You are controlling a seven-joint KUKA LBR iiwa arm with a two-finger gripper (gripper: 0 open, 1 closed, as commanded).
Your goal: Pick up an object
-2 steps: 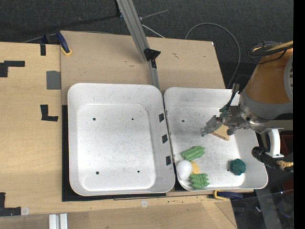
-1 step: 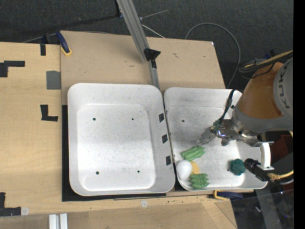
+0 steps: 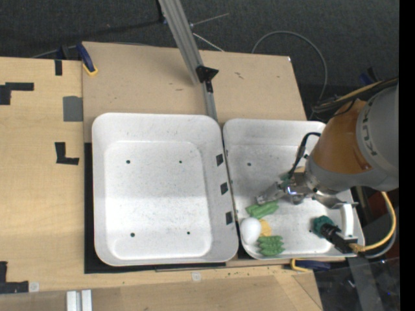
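Observation:
My gripper (image 3: 269, 196) reaches down into the right bin (image 3: 259, 148) from the right, its tips just above a light green object (image 3: 262, 209). A white egg-shaped ball (image 3: 250, 228) lies at the bin's front left corner. A small yellow piece (image 3: 265, 226) sits beside the ball. A knobbly green object (image 3: 271, 244) lies at the front edge. A dark green object (image 3: 322, 225) rests at the front right. Nothing shows between the fingers.
The left bin (image 3: 155, 186) sits next to the right one, with a raised rim between them. A grey metal bar (image 3: 185, 34) slants in from the top. Cables run along the arm on the right side.

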